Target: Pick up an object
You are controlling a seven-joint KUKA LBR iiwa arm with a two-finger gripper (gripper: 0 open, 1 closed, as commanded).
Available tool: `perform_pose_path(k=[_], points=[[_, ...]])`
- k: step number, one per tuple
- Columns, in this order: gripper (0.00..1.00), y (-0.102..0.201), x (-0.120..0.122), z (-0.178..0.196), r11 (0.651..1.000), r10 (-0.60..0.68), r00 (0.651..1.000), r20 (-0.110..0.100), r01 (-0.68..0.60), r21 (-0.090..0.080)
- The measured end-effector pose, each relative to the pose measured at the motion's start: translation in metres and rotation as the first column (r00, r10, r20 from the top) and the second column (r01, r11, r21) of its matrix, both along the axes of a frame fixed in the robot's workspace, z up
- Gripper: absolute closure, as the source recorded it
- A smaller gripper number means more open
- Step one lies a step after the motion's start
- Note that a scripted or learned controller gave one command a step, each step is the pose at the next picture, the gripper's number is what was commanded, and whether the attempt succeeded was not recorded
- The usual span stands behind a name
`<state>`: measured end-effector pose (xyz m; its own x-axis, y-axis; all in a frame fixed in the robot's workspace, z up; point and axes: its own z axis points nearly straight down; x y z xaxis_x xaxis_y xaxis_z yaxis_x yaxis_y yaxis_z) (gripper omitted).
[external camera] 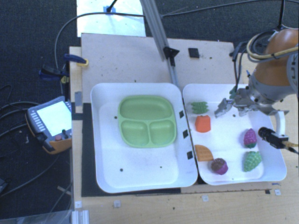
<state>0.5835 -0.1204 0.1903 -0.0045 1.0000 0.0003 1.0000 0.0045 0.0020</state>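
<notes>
The right bin (233,90) holds several toy foods: a dark green leafy piece (199,107), an orange piece (202,123), a magenta berry cluster (250,137), a green grape cluster (252,160), a tan slice (203,152) and a maroon round piece (219,165). My gripper (224,107) hangs over the upper middle of this bin, just right of the dark green piece and above-right of the orange one. Nothing shows in its grasp. The grey arm with its orange band (280,45) comes in from the upper right.
The left bin (107,162) carries a light green divided plate (147,121). A slanted metal pole (156,22) and a small black block (194,53) are behind the bins. A teach pendant (51,123) and cables lie on the floor at left.
</notes>
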Motion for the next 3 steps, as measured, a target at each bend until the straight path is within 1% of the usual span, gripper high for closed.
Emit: perform_pose_path(k=[1,2,3], points=[[0.00,-0.007,-0.008,-0.055,1.000,-0.004,1.000,-0.004,0.004,0.000],[0.00,-0.007,-0.006,-0.104,1.000,-0.004,1.000,0.002,0.004,-0.001],[1.00,-0.007,-0.005,-0.091,1.000,-0.003,1.000,0.007,0.003,-0.002]])
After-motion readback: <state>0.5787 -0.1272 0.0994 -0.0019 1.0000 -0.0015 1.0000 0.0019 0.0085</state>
